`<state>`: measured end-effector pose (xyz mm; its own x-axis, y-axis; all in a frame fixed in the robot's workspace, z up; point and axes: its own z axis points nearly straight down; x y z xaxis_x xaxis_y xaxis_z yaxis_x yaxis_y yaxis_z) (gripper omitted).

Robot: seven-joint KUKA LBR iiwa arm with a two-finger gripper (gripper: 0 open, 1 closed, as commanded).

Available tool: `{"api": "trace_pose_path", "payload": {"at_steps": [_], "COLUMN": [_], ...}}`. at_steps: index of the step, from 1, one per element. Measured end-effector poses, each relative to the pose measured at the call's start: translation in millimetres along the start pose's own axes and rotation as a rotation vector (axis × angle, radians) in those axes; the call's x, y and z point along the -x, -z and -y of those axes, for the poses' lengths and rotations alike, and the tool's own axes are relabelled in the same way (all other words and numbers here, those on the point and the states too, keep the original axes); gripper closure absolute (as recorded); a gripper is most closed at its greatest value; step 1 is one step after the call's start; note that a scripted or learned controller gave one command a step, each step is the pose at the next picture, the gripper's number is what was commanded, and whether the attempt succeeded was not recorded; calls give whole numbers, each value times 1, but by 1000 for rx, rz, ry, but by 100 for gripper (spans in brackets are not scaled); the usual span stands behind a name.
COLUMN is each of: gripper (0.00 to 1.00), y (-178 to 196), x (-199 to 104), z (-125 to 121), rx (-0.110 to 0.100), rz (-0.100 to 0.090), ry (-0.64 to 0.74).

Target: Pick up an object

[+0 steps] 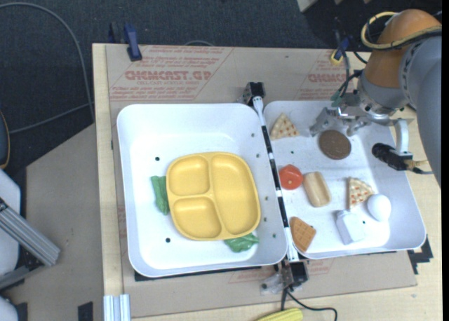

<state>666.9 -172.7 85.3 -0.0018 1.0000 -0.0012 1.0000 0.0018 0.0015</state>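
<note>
claw (338, 122) over right bin (407, 232), just above brown round patty (334, 145) | grip state: cannot tell | hot dog (316, 188) nearby

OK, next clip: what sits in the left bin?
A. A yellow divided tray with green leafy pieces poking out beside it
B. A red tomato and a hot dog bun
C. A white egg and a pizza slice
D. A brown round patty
A. The yellow divided tray lies in the left bin, with a green leafy piece at its left edge and another at its lower right.
</note>
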Motion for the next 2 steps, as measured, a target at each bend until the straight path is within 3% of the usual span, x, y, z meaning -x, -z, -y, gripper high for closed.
{"api": "trace_pose_path", "payload": {"at_steps": [1, 2], "gripper": [0, 100], "y": [0, 11], "x": [15, 15], "z": [37, 36], "rx": [-3, -2], "rz": [-1, 0], "ry": [-2, -1]}}
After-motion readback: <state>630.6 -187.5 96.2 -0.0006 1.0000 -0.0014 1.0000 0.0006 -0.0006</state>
